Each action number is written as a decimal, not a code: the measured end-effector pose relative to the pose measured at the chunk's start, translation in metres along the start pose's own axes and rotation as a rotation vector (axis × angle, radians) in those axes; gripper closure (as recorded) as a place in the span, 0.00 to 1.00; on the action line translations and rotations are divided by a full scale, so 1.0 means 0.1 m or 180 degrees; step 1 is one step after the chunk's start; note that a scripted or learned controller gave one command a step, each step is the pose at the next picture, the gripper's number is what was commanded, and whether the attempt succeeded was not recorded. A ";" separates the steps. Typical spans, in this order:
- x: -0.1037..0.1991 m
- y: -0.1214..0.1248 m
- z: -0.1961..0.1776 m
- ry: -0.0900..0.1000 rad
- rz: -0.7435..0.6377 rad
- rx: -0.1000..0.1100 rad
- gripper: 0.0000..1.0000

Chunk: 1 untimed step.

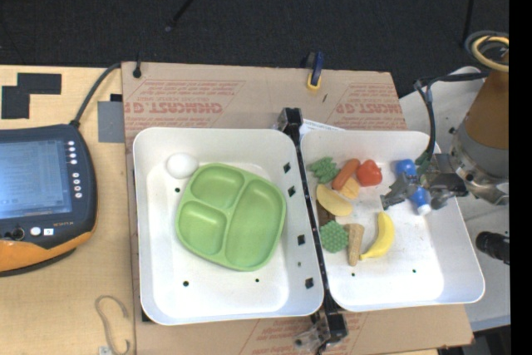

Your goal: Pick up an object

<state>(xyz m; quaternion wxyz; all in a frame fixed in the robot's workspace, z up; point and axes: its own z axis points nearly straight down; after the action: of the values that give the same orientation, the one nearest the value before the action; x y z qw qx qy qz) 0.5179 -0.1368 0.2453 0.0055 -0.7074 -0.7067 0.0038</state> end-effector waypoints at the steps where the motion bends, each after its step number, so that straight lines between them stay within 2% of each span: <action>1: 0.00 0.02 -0.06 -0.0007 -0.0006 -0.0037 0.00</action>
<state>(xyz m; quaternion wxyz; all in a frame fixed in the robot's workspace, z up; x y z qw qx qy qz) 0.5201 -0.1371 0.2509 0.0006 -0.7068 -0.7074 0.0005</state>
